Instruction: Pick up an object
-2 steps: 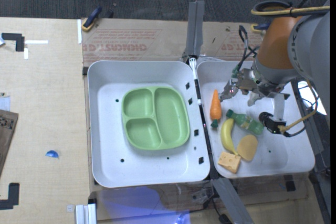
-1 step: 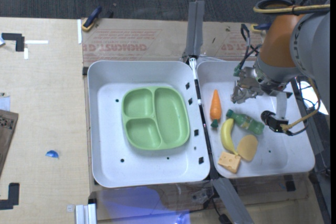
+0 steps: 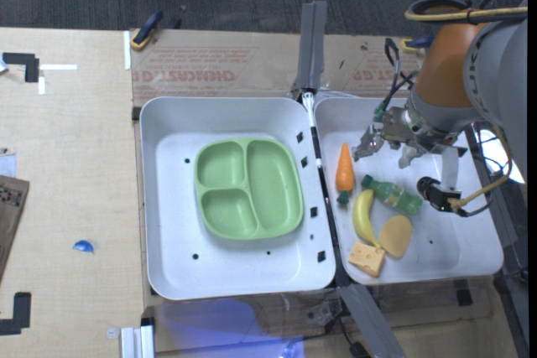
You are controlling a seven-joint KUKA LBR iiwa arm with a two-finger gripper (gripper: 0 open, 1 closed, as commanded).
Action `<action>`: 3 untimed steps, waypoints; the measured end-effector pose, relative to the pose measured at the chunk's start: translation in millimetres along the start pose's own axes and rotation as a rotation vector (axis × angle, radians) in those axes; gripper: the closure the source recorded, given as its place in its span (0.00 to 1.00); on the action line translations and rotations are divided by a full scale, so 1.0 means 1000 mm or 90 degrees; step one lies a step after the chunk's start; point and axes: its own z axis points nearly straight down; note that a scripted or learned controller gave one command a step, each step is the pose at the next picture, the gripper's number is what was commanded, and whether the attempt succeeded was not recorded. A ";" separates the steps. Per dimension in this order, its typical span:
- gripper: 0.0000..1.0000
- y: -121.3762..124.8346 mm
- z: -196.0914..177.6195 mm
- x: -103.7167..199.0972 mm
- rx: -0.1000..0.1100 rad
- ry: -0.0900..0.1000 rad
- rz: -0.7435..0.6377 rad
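- Two white bins sit on a wooden bench.
- Gripper hangs spread open, gripping nothing.
- Carrot lies just left of it; green bottle just below.

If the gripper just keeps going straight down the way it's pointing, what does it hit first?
Probably bare floor of the right bin below the gripper, just right of the carrot; depth is unclear.

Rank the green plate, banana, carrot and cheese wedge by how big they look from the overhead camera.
1. green plate, largest by far
2. banana and carrot, too alike to rank
3. cheese wedge, smallest
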 end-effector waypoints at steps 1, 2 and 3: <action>0.00 -0.032 0.037 -0.005 -0.001 0.001 -0.099; 1.00 -0.032 0.029 -0.007 -0.001 0.001 -0.096; 1.00 -0.107 0.009 -0.028 -0.001 0.001 -0.121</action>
